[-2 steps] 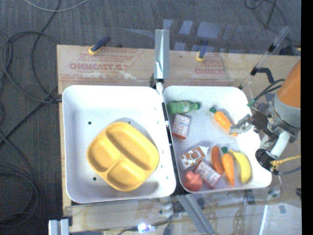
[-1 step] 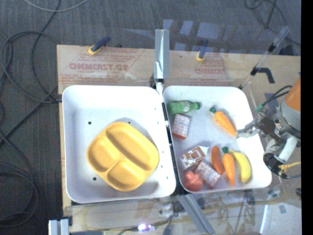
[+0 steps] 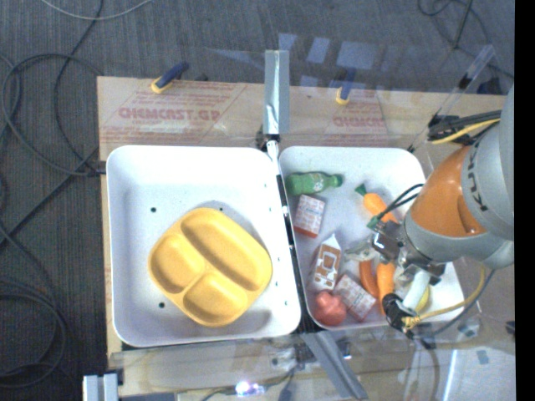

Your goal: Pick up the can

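The can [image 3: 309,214], with a red and white label, lies on its side in the upper left part of the right bin [image 3: 393,159], just below a green bottle [image 3: 313,180]. My gripper [image 3: 389,256] hangs low over the right half of that bin, under the arm's orange band [image 3: 443,207]. It is well to the right of the can and slightly nearer the front, above an orange carrot-like piece [image 3: 384,281]. Nothing can be seen held in it.
The right bin also holds a small carton [image 3: 328,266], a red-labelled packet [image 3: 355,297], a red apple [image 3: 330,308], a second carrot [image 3: 374,200] and a yellow item [image 3: 423,296]. A yellow compartment tray [image 3: 211,266] lies in the left bin [image 3: 134,224].
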`<action>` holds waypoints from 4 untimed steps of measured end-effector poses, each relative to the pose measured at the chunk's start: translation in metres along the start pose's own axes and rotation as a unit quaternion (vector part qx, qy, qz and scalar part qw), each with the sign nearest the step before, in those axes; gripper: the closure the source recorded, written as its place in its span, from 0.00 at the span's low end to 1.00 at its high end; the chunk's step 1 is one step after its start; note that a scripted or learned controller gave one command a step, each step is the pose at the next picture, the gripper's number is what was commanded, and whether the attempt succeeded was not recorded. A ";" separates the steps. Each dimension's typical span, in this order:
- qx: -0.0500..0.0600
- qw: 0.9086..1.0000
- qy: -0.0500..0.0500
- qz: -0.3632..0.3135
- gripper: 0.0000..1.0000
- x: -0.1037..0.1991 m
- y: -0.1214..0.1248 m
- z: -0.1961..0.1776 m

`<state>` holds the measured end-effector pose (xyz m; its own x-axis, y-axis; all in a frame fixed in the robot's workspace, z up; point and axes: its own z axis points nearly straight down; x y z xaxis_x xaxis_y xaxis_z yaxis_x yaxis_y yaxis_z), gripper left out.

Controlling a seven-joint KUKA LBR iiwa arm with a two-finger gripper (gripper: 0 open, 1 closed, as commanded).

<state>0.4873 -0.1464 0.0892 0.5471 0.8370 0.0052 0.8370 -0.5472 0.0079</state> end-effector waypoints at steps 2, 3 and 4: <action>0.007 0.989 -0.002 -0.148 0.00 0.044 0.034 -0.031; 0.005 0.984 -0.003 -0.180 0.00 0.095 0.075 -0.065; -0.004 0.976 0.002 -0.218 0.00 0.073 0.038 -0.006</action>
